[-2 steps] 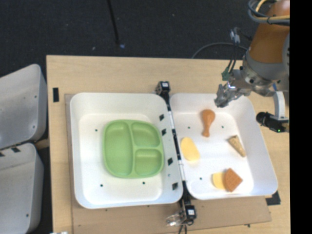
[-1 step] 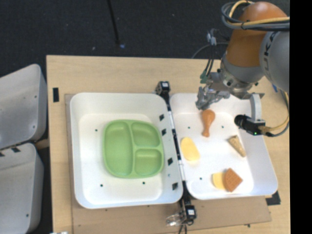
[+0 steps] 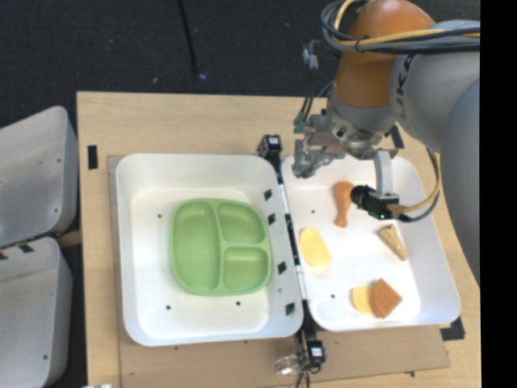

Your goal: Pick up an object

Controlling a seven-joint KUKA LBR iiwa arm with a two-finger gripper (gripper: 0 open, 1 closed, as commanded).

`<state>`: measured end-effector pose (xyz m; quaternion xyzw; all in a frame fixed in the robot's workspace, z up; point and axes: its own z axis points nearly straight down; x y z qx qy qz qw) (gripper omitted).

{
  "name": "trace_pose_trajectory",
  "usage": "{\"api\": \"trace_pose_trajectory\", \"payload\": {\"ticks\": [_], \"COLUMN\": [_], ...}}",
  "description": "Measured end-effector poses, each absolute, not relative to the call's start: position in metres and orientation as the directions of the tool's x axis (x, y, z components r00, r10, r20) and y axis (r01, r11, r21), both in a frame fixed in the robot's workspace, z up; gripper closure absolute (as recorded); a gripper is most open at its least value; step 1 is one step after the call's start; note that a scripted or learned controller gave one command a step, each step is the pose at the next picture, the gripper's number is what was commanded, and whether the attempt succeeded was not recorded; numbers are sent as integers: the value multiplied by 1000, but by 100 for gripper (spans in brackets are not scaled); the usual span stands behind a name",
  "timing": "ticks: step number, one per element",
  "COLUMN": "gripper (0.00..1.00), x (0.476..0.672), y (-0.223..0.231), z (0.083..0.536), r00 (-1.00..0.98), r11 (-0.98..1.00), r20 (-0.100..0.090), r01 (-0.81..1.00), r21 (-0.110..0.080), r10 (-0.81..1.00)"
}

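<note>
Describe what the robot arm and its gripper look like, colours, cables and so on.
The arm is smooth grey with a rounded orange band above the wrist. Yellow and black cables loop over the orange part, and another runs down the arm's side. The gripper is bare grey metal with small dark fittings. A black module with a green light hangs beside it on a pale bracket.

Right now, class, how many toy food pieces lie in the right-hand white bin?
4: a brown drumstick near the gripper, a yellow oval piece by the divider, a tan wedge, an orange-brown biscuit. The arm may hide others.
</note>
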<state>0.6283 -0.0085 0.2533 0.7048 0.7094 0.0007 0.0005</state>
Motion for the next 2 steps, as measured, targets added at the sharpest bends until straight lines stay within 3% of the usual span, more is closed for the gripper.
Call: {"api": "trace_pose_trajectory", "payload": {"ticks": [2], "gripper": [100], "x": [635], "y": [87], "z": [233], "r00": [-5], "r11": [5], "r20": [-1], "r01": [1000], "r21": [2], "r10": [1000]}}
